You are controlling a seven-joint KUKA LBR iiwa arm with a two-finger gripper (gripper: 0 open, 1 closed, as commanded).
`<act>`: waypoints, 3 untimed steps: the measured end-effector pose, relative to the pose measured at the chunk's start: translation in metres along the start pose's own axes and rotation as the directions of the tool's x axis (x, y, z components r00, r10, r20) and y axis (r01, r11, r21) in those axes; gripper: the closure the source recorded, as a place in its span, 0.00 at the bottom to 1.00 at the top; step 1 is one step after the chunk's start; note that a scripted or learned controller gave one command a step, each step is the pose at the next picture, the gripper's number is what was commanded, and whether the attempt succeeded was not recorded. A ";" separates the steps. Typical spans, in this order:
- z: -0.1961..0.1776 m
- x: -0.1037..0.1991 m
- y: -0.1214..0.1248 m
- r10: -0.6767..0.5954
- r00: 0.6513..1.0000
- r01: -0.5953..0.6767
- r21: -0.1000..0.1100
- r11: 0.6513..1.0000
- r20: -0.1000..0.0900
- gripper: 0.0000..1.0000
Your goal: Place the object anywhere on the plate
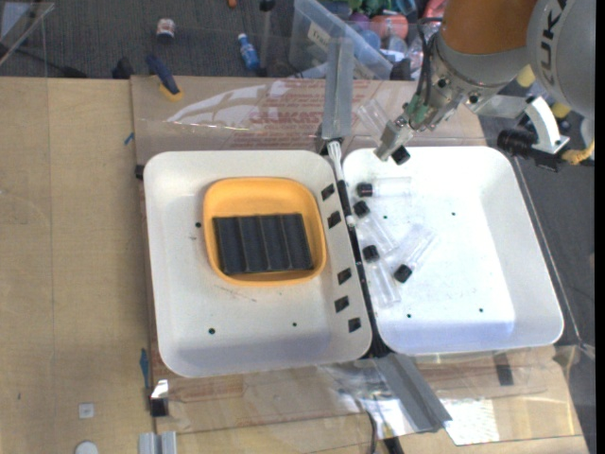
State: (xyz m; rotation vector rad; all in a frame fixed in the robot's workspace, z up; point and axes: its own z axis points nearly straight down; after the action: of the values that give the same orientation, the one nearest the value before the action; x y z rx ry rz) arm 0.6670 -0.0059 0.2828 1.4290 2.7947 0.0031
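Observation:
An orange plate (266, 194) lies in the left bin (180, 301). A dark grey ribbed block (262, 243) rests flat on it and covers most of its middle. My gripper (391, 148) hangs over the back left corner of the right bin (492, 282), well to the right of the plate and apart from the block. A small black piece (401, 156) shows right at the gripper's tip; I cannot tell whether it belongs to the gripper.
Several clear plastic pieces with black ends (402, 273) lie scattered in the left half of the right bin. A row of black clips (344, 275) runs along the rim between the bins. A clear tub of coloured toys (369, 8) stands behind the bench.

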 end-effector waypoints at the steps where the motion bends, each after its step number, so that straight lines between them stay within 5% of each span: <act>1: 0.079 -0.002 -0.002 -0.115 0.993 0.115 0.000 0.993 0.000 1.00; 2: 0.055 0.021 0.010 -0.175 0.984 0.175 -0.003 0.984 0.003 1.00; 3: 0.055 0.020 0.010 -0.175 0.985 0.175 -0.003 0.985 0.003 0.00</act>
State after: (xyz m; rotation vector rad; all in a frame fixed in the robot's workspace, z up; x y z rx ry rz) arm 0.6632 0.0163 0.2274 1.1764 2.9060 0.0054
